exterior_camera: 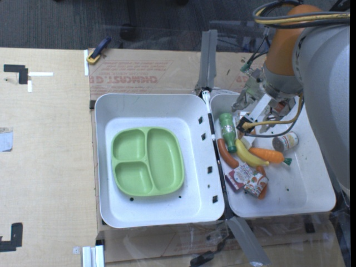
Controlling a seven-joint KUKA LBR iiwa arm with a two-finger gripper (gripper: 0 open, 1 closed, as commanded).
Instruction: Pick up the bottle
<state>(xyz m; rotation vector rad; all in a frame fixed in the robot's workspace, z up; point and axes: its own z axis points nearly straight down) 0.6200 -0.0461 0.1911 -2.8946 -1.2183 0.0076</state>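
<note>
The green bottle [227,128] lies on its side near the right bin's left wall, cap end pointing toward the hot dog.

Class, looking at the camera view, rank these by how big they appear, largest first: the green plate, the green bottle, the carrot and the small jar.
1. Green plate, clearly largest.
2. Green bottle and carrot: these look about alike, so I won't separate them.
3. Small jar, smallest.

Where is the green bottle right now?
The green bottle lies in the right bin, near its left wall, just above the hot dog and banana.
</note>
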